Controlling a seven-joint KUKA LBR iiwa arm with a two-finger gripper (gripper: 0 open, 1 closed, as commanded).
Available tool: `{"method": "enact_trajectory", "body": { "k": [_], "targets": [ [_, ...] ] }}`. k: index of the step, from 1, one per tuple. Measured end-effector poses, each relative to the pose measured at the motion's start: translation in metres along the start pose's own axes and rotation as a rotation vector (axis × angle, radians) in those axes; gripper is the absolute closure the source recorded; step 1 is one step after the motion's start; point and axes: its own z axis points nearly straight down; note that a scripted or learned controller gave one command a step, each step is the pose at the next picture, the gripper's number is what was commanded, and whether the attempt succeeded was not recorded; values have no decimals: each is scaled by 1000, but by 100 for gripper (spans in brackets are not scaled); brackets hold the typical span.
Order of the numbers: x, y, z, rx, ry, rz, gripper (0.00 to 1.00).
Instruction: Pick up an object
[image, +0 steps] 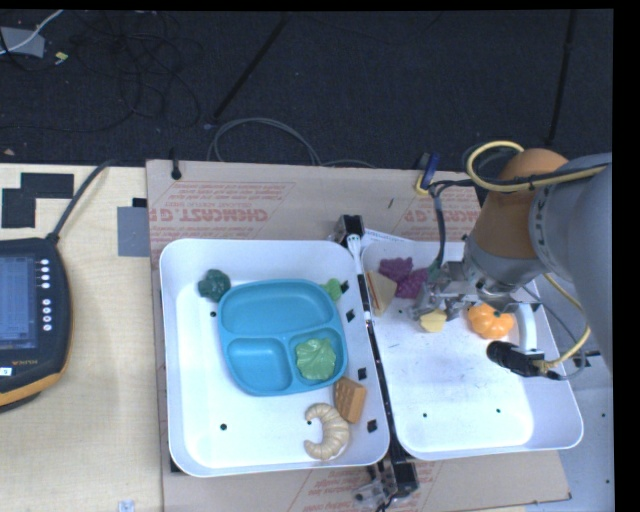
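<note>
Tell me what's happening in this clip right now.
A grey arm reaches in from the right, its claw low over the right bin, above a small yellow piece. An orange item and a purple item lie close by. The left bin holds a blue tray and some food pieces.

A dark carpet floor (300, 80) lies at the far side, with thin black cables (130, 70) across it. The wooden bench (90, 420) carries a brown cardboard sheet (260, 205). At the left rests a control tablet (25, 315).
</note>
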Motion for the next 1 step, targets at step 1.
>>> {"method": "enact_trajectory", "body": {
  "k": [1],
  "targets": [
    [73,10,-96,-11,1,-7,100]
  ]
}}
